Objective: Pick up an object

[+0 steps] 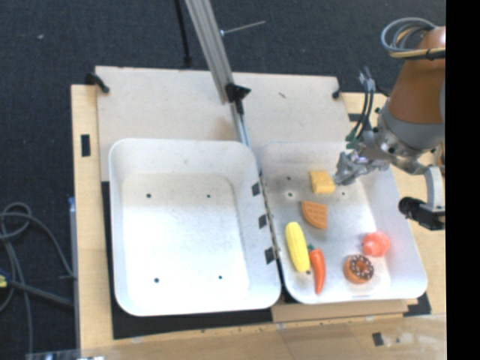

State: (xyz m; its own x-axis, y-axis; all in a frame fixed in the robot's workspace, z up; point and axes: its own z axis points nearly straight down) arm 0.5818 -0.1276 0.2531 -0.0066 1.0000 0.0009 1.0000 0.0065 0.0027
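White bins (187, 223), two, six toy foods (315, 216) in right, pincer (346, 169) state unclear

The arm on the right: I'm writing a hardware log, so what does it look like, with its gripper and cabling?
The arm has a broad orange-brown section above a grey wrist. Pale looped cables sit at its top and dark cables run down its left side. The gripper is small, grey and metallic. A dark fitting sticks out below the wrist.
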